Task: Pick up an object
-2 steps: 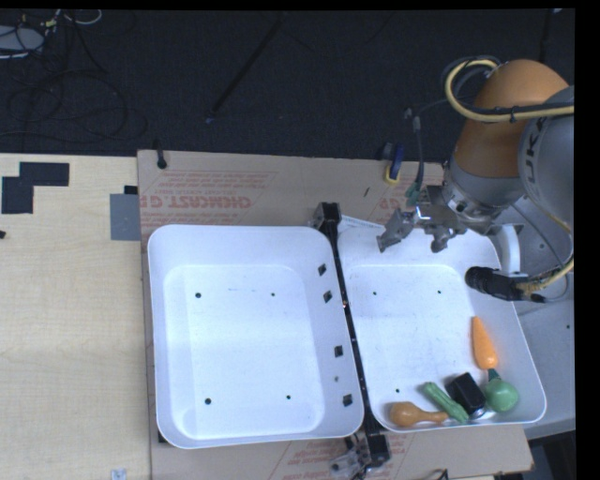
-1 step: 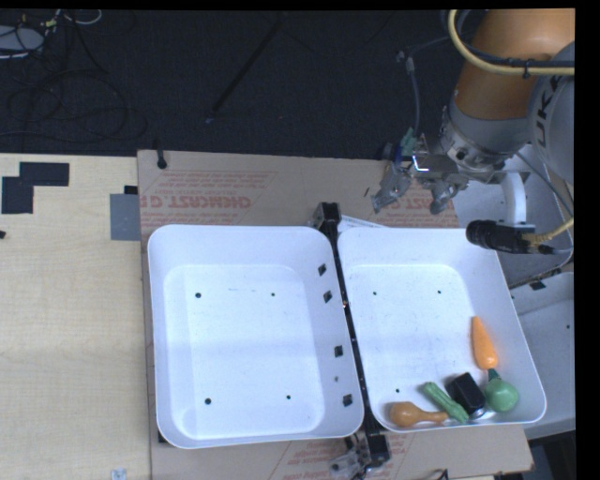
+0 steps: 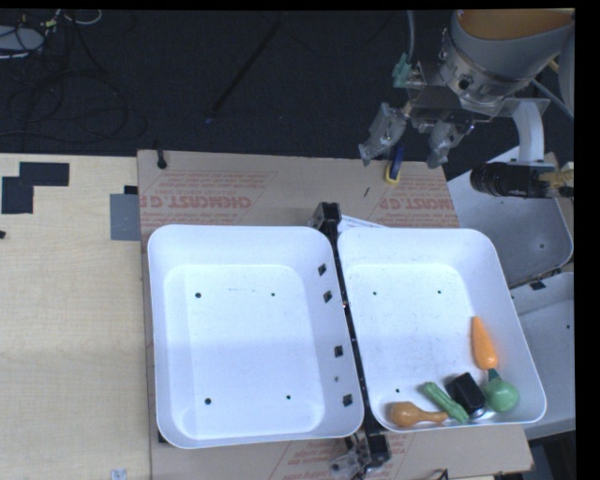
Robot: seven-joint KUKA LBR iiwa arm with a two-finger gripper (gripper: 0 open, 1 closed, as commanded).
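Above the far edge of the counter [image 3: 66, 309], beyond both bins: tool [image 3: 409, 142] raised high, fingers spread apart, left finger [image 3: 380, 136] and right finger [image 3: 441, 142] angled outward. Between the fingers, a slim blue-and-yellow object [image 3: 395, 165] hanging upright, yellow end lowest; cannot tell whether actually gripped or merely hanging in the gap, as no finger visibly touches it. Grey arm [image 3: 497, 52] entering from the upper right, orange band [image 3: 511, 21] at the top edge of the view.

On the counter: cardboard sheet [image 3: 281, 192] with red printed lettering, lying under both bins. Left bin [image 3: 239, 244] white, shallow, bare floor with small dark holes. Right bin [image 3: 422, 246] white, shallow, touching the left bin along a shared black clamp strip [image 3: 339, 319].

Near corner of the right bin, contents crowded together:
- orange carrot-shaped piece [image 3: 484, 343] against the right wall, lengthwise along it, slightly apart from the rest;
- round green item [image 3: 502, 395] in the corner, just beside the wall;
- black block [image 3: 466, 394] touching the green items on either side;
- green stick-shaped piece [image 3: 444, 401] lying slantwise, left of the black block;
- orange-tan gourd-shaped piece [image 3: 415, 413] at the near wall, narrow end pointing toward the green stick.

Beside the right bin, at right: grey metal plate [image 3: 525, 230] and a black cylinder [image 3: 511, 180] mounted over it. Left of the cardboard: pale wood surface bearing dark flat patches [image 3: 34, 183] and a grey square [image 3: 124, 216].
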